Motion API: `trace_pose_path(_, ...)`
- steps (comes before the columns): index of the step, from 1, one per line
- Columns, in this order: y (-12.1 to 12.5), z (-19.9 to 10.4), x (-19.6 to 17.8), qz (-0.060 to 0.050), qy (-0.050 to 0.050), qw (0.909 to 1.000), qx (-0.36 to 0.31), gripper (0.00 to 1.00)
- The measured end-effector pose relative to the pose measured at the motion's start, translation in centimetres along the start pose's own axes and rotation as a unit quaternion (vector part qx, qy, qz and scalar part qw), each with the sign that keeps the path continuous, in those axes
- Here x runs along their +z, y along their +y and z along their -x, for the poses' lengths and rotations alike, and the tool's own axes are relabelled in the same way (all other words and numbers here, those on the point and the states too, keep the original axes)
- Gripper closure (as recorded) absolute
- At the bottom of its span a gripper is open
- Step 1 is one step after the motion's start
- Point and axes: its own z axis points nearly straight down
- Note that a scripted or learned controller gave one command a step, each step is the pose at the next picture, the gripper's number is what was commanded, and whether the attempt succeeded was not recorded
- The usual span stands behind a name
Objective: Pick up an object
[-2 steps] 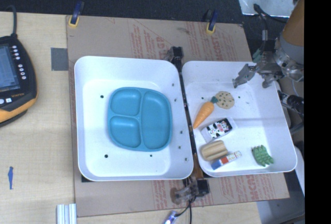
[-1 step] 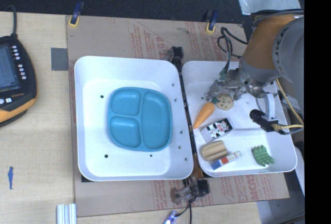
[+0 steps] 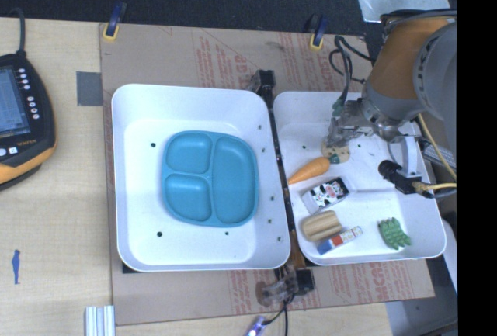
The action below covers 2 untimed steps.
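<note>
Lying at seven o'clock just below gripper (image 3: 338, 142): carrot (image 3: 310, 169) in right bin (image 3: 299, 111); finger state impossible to tell.

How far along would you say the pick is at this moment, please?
Nothing looks lifted yet. The hand is down in the right white bin, just above the orange carrot's green top. The carrot lies on the bin floor, so grasping and raising remain.

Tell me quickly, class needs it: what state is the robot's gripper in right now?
Gripper: low in the right bin, just above the carrot's leafy end; open or shut cannot be told, and no object is seen held.
</note>
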Motion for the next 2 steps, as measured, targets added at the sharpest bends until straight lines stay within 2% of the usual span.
trace_pose_path(1,0.0,0.0,0.0,0.000,0.000,1.0000,0.000,0.00)
trace_pose_path(2,-3.0,-2.7,1.3,-0.003,0.001,1.0000,0.001,0.00)
